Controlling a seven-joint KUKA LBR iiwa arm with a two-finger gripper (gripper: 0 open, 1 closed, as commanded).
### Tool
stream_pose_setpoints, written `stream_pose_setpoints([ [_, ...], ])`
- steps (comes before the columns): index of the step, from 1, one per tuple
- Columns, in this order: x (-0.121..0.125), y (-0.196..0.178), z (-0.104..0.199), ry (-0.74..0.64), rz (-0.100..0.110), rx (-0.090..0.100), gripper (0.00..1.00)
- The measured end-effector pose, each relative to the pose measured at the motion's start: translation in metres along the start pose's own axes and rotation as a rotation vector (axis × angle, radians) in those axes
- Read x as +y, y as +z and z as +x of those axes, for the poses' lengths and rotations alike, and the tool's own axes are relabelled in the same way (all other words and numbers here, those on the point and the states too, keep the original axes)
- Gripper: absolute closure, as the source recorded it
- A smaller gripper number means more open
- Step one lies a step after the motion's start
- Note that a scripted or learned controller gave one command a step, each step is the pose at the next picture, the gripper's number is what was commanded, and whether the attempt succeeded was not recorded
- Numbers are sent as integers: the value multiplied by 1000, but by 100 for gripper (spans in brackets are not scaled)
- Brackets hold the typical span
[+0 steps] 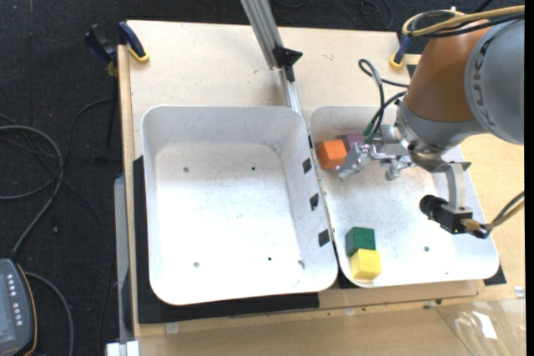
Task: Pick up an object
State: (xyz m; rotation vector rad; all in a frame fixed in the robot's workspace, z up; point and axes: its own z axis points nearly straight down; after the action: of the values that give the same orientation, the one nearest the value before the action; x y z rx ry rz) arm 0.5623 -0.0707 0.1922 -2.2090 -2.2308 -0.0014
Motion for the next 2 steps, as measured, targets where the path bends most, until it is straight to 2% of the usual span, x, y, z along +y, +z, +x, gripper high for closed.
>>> stream_pose_setpoints([
  [1,23,-7,-59,14,-4,-6,0],
  [2,22,-6,-55,9,-2,-3,0],
])
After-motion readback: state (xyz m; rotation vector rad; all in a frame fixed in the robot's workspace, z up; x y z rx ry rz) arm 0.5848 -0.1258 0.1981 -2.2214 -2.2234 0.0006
